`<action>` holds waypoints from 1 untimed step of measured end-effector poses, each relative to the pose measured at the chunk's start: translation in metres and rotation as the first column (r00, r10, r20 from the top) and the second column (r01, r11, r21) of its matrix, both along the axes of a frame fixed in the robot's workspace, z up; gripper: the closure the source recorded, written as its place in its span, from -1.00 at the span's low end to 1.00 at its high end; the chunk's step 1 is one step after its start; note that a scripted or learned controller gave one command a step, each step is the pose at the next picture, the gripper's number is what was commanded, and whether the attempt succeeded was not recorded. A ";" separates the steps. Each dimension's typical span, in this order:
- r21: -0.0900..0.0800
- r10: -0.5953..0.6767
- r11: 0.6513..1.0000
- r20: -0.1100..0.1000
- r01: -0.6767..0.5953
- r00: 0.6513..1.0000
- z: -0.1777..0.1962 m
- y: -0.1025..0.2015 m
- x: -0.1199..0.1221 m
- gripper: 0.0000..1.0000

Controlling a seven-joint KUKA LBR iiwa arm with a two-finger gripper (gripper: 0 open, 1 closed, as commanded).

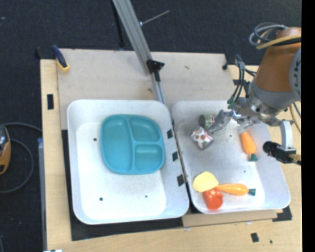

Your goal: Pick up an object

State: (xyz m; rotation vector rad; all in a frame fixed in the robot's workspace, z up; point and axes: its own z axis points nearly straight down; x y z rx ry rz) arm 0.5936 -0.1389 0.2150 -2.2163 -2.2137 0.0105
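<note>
Small patterned block [201, 137], red and white, lies in the upper left of the right bin [273, 196], just beside the hand [219, 121]. Step in hand, as judged: the approach, with nothing yet lifted. Whether the hand is apart or together cannot be told. Next, it must settle over the block and close. The arm [275, 72] reaches in low from the right, wrist tilted toward the block.

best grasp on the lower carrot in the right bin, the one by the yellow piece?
Take the carrot across the thick orange middle of its body, coming straight down from above. It lies flat and nearly level with the bin's front edge, green tip to the right, so its long sides are the narrow span to close on. The yellow piece and red piece crowd its left end, so stay right of them.
</note>
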 end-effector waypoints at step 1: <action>-0.002 0.003 1.000 0.012 -0.003 1.000 0.007 0.000 0.003 -1.00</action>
